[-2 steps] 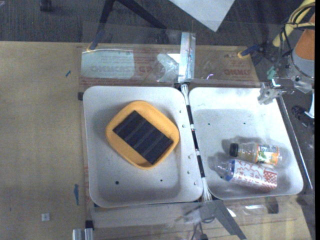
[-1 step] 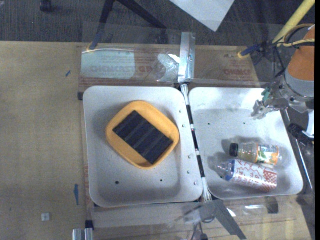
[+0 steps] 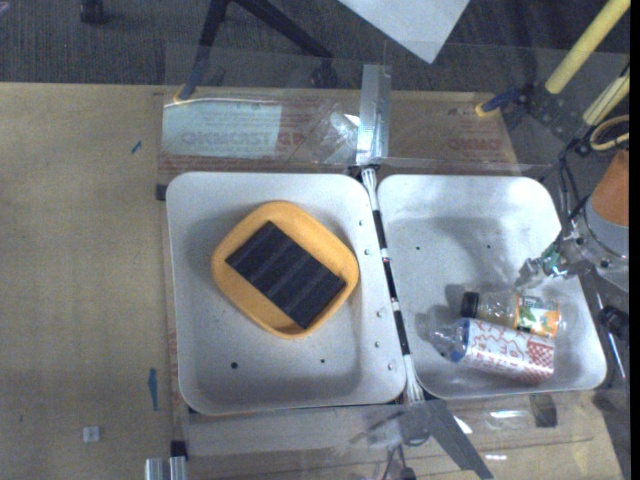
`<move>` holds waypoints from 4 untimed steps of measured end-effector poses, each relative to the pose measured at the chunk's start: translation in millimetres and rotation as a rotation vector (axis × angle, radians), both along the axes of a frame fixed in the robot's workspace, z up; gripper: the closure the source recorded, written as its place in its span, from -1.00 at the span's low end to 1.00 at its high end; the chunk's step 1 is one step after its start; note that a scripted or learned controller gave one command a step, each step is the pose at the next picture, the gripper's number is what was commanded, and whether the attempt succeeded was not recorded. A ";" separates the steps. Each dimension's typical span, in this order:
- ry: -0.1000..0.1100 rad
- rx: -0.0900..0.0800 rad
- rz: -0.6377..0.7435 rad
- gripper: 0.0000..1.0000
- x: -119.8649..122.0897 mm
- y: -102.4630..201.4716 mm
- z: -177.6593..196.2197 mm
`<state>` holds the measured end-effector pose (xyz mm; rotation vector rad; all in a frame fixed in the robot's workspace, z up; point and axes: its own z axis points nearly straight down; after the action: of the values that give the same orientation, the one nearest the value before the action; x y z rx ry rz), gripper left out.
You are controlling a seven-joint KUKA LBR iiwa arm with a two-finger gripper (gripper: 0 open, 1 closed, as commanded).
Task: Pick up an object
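Arm [image 3: 612,208] is reaching in from the right, gripper [image 3: 545,266] hovering over the right bin [image 3: 450,208] near its right wall; can't tell how the jaws are standing. Small bottle [image 3: 510,311] and red-patterned clear bottle [image 3: 495,348] are lying touching in that bin. Orange tray [image 3: 285,268] is sitting in the left bin [image 3: 200,358].

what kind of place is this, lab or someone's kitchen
Most likely a robotics lab or test bench, not a kitchen. Two white bins sit side by side on a wooden bench, a robot arm reaches in from the right, and an office chair base stands on carpet behind.
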<state>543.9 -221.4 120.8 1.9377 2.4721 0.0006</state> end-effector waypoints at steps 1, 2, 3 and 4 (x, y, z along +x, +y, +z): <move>-0.019 -0.007 0.031 -1.00 -21.5 19.8 -31.2; -0.035 -0.012 0.225 -1.00 -22.8 81.9 -27.6; -0.006 -0.001 0.108 -1.00 -47.6 119.0 -27.5; -0.009 -0.001 -0.032 -1.00 -41.0 120.7 -31.0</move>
<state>502.9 -100.7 89.8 1.9727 2.4344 0.0078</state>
